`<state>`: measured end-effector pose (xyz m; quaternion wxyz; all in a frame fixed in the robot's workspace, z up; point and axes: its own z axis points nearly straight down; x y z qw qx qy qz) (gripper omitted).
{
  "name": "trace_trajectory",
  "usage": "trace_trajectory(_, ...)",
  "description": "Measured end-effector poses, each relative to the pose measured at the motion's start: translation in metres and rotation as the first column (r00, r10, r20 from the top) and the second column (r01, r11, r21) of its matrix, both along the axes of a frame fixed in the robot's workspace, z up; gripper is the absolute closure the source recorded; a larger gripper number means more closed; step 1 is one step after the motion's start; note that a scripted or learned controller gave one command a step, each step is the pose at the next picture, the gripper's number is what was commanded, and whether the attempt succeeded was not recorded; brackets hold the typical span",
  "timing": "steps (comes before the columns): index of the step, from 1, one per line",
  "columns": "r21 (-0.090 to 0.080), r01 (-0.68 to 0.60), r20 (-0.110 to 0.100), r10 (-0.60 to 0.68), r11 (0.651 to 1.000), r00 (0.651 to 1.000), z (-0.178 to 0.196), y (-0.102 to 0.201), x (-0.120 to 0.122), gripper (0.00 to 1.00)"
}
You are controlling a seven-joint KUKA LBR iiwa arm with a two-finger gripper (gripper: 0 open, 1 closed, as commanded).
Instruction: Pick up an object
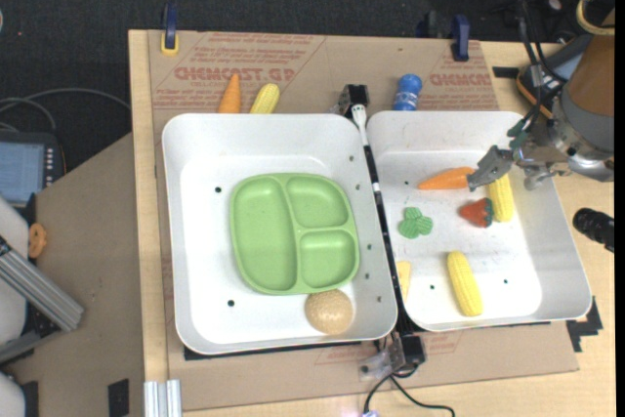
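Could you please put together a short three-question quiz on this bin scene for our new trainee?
1. True or false: the green divided plate lies in the left bin.
2. Which lies nearest the gripper? A) the carrot B) the tan ball C) the green leaf toy
3. Fill in: the yellow corn cob lies in the ___ bin.

Key: 1 true; 2 A; 3 right.

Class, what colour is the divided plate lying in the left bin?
Light green. The divided plate shows plainly in the camera view, lying in the left bin.
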<state>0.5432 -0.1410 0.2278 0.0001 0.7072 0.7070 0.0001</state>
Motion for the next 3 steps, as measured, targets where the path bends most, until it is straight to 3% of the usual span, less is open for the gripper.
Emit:
trace_trajectory(1,0.004,0.003,-0.016,-0.002,1.000,1.000,-0.145,-0.009,-0.035,0.00)
trace_trajectory(2,-0.012,0.006,0.018,-0.006,1.000,1.000,0.060,-0.088,-0.063,0.00)
trace_trajectory(3,0.006,0.000,-0.012,0.000,1.000,1.000,-0.083,-0.078,-0.055,0.00)
